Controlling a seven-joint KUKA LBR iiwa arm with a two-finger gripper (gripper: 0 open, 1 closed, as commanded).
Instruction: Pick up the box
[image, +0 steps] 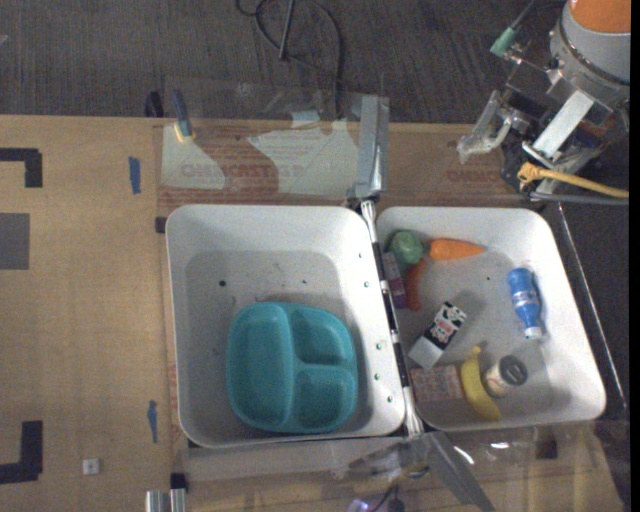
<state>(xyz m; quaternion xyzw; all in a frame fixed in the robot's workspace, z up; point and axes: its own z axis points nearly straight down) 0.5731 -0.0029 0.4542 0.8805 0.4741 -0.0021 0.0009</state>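
The gripper (487, 128) hung open and empty at one o'clock, well apart from the box (441, 333) in the right bin (580, 330).

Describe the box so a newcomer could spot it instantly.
Look in the right bin. Near its middle lies a small box, tilted, between the blue bottle and the bins' shared wall. It alone is white with black patches.

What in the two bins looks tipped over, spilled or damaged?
No spill or damage is visible. In the right bin, the blue bottle and the black-and-white box lie on their sides. The teal divided plate lies flat in the left bin.
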